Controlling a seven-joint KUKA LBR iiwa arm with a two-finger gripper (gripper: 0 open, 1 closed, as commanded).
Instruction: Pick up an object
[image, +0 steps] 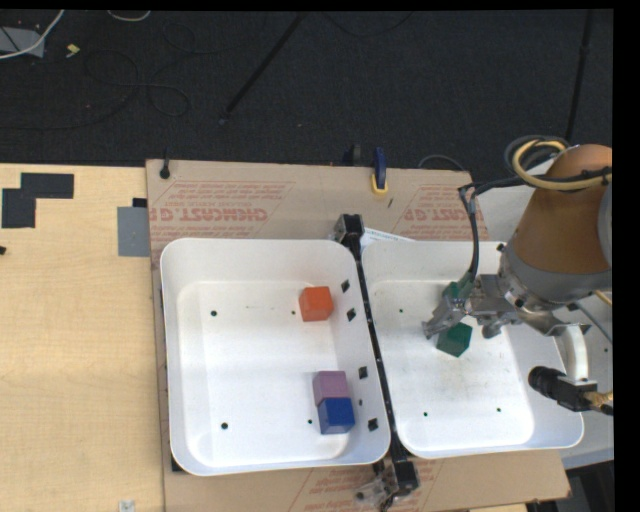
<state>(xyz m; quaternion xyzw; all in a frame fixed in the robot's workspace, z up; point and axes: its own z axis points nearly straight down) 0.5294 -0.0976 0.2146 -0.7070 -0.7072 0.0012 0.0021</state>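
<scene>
Closest to the lens rises the grey arm, its orange band bulking large at the right side of the view, with a black cable looping down beside it. Under it spreads the pale wooden bench, and on that lies a sheet of printed cardboard that carries both bins. The left bin and the right bin sit side by side, touching along a black strip between them.

The gripper hangs low over the right bin, in its middle part and toward the far wall. A green block sits right at the gripper's tip, tilted on a corner. Whether the gripper is wide, narrow or closed on that block cannot be told from this angle, since the metal parts hide the contact.

In the left bin a purple block and a blue block touch each other near the bin's right wall, the blue one nearer the front. An orange block stands alone, well apart from them, farther back. A small blue and yellow clamp bites the cardboard's far edge.
</scene>
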